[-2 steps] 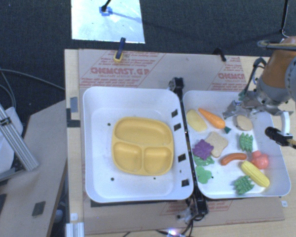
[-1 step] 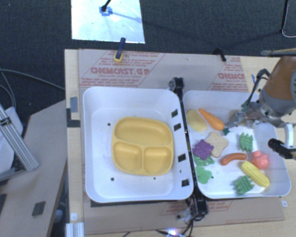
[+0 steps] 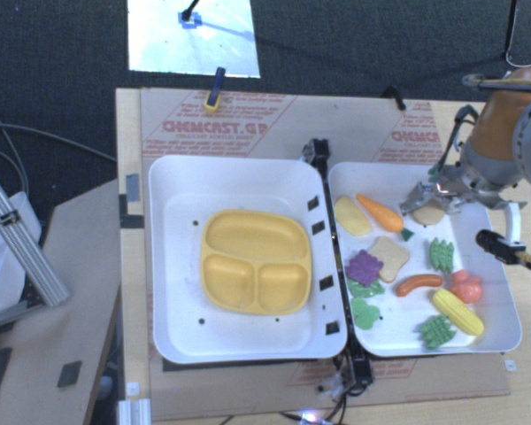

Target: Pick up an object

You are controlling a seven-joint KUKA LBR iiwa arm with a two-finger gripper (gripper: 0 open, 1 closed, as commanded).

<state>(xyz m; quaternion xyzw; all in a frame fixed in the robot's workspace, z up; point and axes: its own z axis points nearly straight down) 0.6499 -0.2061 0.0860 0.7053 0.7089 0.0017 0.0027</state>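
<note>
Above the right bin [image 3: 510,326], my gripper [image 3: 432,199] hangs over a tan piece [image 3: 429,214], its grip impossible to judge, while the carrot [image 3: 379,212] just left lies diagonally, narrow tip toward the bin's far-left corner.

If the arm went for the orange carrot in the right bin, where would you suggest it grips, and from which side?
Grip the carrot near its thicker middle, coming straight down with the fingers across its width. It lies flat and slanted, tapering toward its upper-left tip. The pale yellow piece sits close on its left, so a mid-body grasp probably leaves more room.
</note>
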